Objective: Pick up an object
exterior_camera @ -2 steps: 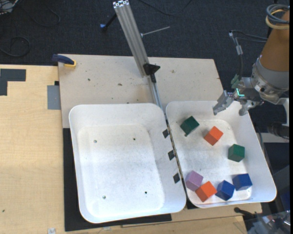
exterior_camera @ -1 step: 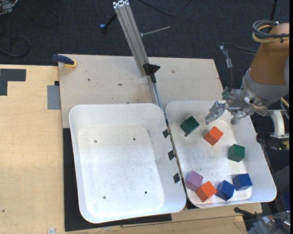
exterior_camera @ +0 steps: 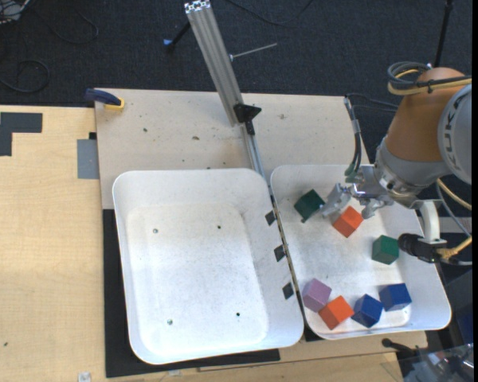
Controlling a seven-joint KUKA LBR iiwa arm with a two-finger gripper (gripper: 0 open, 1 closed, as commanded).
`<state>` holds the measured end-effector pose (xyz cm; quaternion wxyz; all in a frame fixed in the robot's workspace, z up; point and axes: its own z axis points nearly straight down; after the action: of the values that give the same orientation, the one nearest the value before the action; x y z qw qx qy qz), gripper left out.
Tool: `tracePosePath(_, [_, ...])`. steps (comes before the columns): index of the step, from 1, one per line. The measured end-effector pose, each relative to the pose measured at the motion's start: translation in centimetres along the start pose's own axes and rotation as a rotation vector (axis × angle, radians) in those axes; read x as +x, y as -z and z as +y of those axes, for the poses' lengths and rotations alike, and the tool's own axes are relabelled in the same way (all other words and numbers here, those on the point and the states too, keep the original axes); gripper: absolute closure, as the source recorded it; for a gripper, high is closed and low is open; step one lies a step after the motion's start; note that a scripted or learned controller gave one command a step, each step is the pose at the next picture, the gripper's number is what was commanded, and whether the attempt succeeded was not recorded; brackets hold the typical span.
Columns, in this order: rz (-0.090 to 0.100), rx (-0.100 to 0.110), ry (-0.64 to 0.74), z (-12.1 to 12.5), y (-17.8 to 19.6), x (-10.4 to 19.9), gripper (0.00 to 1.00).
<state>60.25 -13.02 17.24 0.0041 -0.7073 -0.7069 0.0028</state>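
The tool [exterior_camera: 352, 205] sits just above the orange cube [exterior_camera: 347, 221] in the right bin [exterior_camera: 430, 313], fingers spread either side; judged mid-grasp, it needs to close, then lift straight

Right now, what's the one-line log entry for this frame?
arm: over right bin | gripper: above orange block, grasp unconfirmed | other blocks: in right bin

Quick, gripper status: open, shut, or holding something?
Gripper: over the right bin, right at the orange cube; whether it grips the cube cannot be told.
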Motion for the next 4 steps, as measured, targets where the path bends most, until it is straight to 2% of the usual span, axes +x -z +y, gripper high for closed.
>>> tracePosePath(1, [-0.008,-0.014,-0.004,-0.1,-5.2,0.5,0.00])
tracePosePath(2, [-0.005,-0.017,-0.012,0.0,-3.9,0.4,1.00])
tracePosePath(4, [-0.003,-0.014,0.001,0.2,7.7,1.4,1.00])
